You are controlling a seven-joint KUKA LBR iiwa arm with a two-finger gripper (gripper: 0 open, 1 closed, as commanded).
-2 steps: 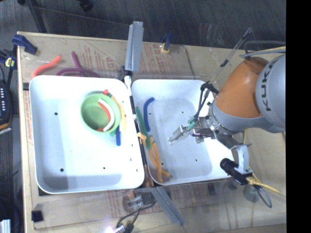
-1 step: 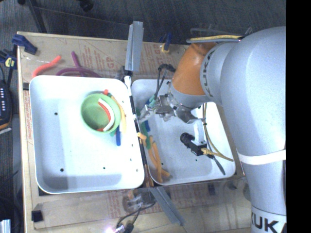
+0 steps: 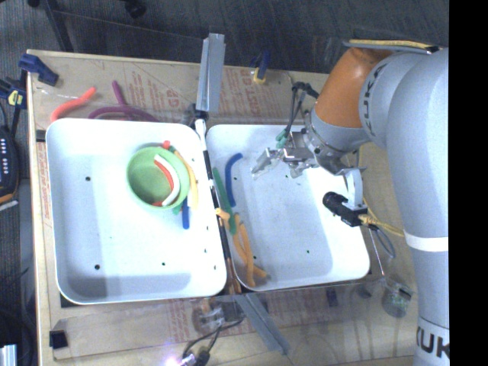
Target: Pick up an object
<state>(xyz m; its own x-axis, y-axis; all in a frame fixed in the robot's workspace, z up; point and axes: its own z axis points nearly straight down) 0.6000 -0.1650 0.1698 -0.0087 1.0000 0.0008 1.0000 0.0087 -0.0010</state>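
Note:
My gripper [image 3: 263,161] hovers over the upper middle of the right bin [image 3: 335,261], pointing left, open, with nothing between its fingers. The nearest object is a blue curved piece [image 3: 229,172] just to its left, beside a green strip [image 3: 219,186] along the bin's left wall. Orange pieces [image 3: 244,248] and a small yellow piece [image 3: 223,216] lie lower down along the same wall. In the left bin [image 3: 91,265] a green bowl [image 3: 146,180] holds a red and a white piece, with a yellow strip [image 3: 192,187] and a blue piece [image 3: 185,218] at its right side.
The divider between the bins [image 3: 214,204] runs close to the objects in the right bin. A black part [image 3: 341,207] of the arm hangs over the right bin's right side. Red and purple cables [image 3: 91,105] lie on the bench behind the left bin.

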